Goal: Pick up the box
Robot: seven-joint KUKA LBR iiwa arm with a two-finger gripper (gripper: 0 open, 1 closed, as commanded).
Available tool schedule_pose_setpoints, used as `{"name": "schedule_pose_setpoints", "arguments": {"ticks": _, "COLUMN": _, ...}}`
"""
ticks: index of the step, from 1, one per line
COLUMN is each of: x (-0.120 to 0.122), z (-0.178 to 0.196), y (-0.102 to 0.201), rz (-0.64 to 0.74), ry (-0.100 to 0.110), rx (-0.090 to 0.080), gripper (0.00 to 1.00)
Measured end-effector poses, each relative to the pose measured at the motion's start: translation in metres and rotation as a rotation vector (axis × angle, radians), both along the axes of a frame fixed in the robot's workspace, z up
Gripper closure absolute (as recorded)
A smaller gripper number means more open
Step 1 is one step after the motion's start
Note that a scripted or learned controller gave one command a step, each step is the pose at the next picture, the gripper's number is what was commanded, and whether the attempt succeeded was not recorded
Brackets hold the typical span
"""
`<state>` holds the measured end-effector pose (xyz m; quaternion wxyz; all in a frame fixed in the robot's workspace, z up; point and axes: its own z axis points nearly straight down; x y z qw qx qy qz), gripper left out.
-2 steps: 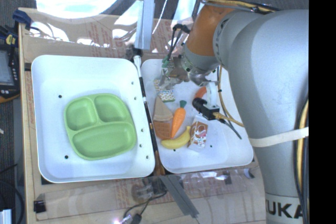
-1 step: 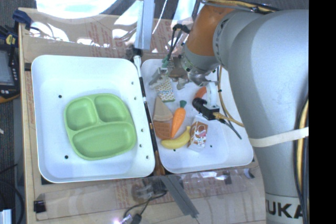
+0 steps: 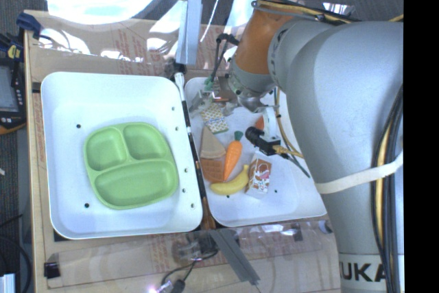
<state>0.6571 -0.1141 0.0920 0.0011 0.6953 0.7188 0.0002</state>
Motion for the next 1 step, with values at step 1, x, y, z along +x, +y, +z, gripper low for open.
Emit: {"name": "schedule_pose_setpoints", "arguments": {"ticks": 1, "x": 0.0007, "z": 0.0101, "y": 0.0012, "rz": 0.003, "ry": -0.003, "rx": 0.0, "gripper": 1.0}}
